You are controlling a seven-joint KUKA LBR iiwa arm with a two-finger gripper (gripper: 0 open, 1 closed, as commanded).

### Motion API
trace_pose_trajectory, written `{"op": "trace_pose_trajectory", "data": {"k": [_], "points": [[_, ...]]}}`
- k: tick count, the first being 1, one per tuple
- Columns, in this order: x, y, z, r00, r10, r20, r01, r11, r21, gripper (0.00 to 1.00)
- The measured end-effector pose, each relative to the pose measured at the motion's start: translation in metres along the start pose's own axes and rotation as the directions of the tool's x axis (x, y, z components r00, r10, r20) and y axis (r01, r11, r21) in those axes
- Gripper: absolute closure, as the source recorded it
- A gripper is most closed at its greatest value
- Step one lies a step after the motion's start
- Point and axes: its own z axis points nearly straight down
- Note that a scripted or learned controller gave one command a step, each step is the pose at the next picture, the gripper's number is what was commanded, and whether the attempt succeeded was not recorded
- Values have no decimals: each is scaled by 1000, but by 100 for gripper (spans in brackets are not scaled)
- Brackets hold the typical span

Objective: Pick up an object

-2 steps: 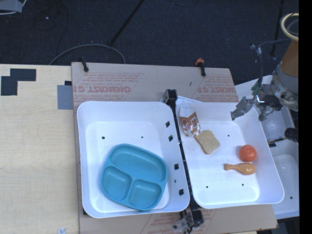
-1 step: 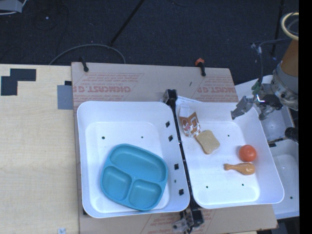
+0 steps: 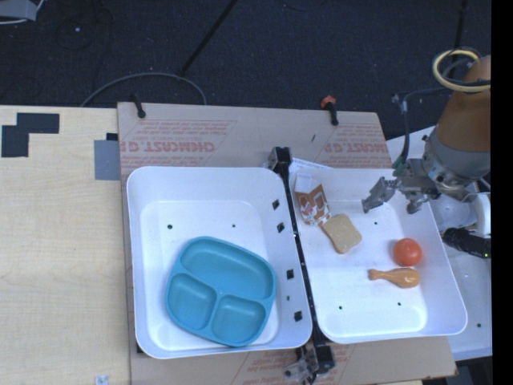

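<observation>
The gripper (image 3: pixel 397 192) hangs over the far right part of the right bin (image 3: pixel 449 311), and its two fingers stand spread apart with nothing between them, so it is released and grasping nothing. Taking the tomato (image 3: pixel 408 252) as the landmark, the gripper is up and slightly left of it, near but apart. Just below the tomato, almost touching it, lies a toy chicken leg (image 3: pixel 394 277), its thin end pointing left. To the tomato's left, with a clear gap, lies a slice of bread (image 3: pixel 342 233), and further up-left of that a small brown-and-white packet (image 3: pixel 311 201) sits against the divider between the bins. Well to the tomato's left, in the left bin (image 3: pixel 148 191), rests a blue divided plate (image 3: pixel 220 290). Any of these would do for the task; the tomato is nearest the fingers. It is probably a light, hard plastic toy, round and smooth, so it may roll or squirt out unless pinched squarely across its middle. The bread looks flat and low, likely awkward to grip except across its narrower edges. The chicken leg would best be taken across its thicker end.
</observation>
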Motion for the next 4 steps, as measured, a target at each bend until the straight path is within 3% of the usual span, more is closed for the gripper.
{"op": "trace_pose_trajectory", "data": {"k": [2,3,4], "points": [[7,2,104,1000,-2,0,2,1000,0,0],[6,3,91,1000,2,1,-2,1000,-5,100],[7,7,47,1000,-1,3,1,1000,-10,100]]}}
